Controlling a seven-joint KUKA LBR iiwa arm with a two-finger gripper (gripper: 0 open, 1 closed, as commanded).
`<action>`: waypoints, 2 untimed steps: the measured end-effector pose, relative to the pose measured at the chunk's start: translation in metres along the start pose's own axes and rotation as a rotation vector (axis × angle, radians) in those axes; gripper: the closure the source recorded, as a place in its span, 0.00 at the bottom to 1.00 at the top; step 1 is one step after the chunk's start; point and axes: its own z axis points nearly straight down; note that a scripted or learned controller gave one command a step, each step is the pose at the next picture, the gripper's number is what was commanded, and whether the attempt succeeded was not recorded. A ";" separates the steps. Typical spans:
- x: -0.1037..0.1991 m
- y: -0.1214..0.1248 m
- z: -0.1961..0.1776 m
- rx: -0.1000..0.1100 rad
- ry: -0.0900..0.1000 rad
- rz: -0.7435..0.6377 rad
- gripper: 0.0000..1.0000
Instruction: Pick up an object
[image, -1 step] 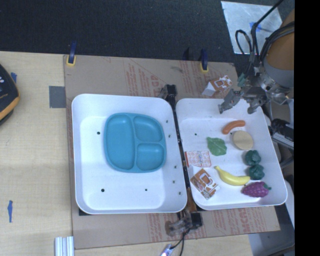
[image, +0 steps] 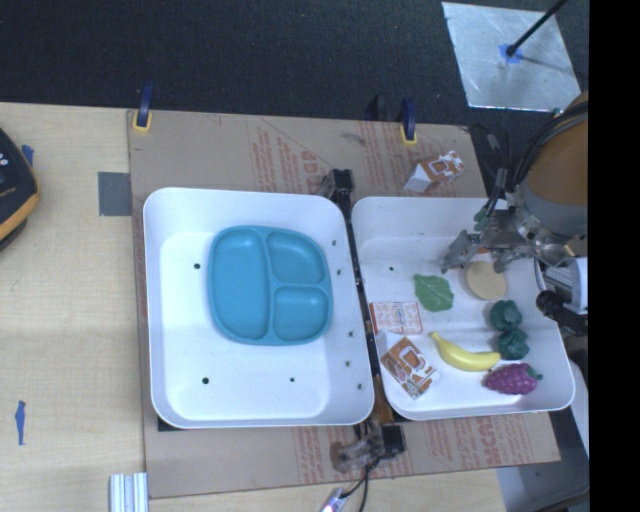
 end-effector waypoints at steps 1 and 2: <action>0.046 -0.010 0.067 -0.002 0.001 -0.002 0.00; 0.044 -0.010 0.057 -0.001 -0.001 -0.004 1.00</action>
